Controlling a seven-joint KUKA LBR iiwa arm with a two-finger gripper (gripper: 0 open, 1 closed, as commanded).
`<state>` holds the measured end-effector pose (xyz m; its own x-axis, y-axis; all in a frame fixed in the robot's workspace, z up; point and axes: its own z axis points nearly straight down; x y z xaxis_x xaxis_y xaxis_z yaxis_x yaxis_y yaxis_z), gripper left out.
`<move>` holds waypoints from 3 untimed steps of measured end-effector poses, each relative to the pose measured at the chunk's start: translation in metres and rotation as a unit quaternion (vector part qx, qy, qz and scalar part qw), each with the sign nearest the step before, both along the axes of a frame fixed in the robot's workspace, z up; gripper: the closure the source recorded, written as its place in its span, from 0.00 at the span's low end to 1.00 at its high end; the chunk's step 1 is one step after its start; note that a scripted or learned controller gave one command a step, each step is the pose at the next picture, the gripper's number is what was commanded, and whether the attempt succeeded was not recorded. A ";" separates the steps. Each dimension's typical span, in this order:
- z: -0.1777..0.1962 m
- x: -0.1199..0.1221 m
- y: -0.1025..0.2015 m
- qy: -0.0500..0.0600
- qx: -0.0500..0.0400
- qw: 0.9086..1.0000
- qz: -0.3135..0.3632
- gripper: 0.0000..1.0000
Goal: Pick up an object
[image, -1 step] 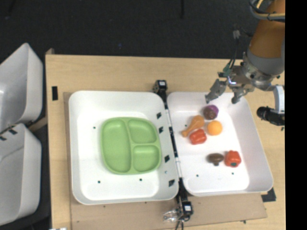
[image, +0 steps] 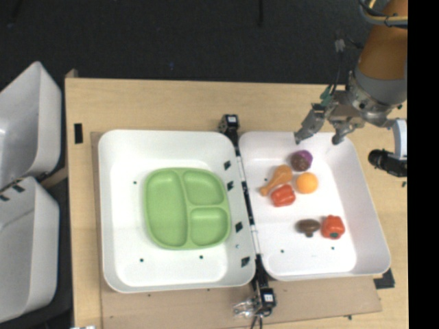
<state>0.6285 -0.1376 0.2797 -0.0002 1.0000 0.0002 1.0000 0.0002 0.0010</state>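
1. Wooden bench (image: 82, 184) under you carries two white bins side by side; dark floor lies beyond it.
2. Nearest you in the right bin (image: 343, 252) sit a red pepper (image: 333, 227) and a brown mushroom (image: 308, 227), just beside each other.
3. Farther in you see a tight cluster: a red tomato (image: 282, 196), a tan drumstick (image: 276, 179) touching it, an orange (image: 306, 182) and a purple ball (image: 301, 160) above the orange.
4. Your left bin (image: 120, 252) holds a green divided plate (image: 186, 208), lying flat with three compartments.
5. At the far edge of the right bin your gripper (image: 317, 138) hangs with fingers spread apart and nothing between them, just beyond the purple ball, which lies nearest to it.
6. Nothing covers the cluster, but its pieces crowd each other.
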 end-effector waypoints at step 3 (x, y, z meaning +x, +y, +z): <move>-0.135 0.000 0.002 0.000 -0.001 1.000 -0.002 0.00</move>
<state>0.6282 -0.1361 0.1443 0.0042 1.0000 -0.0026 1.0000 -0.0042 0.0003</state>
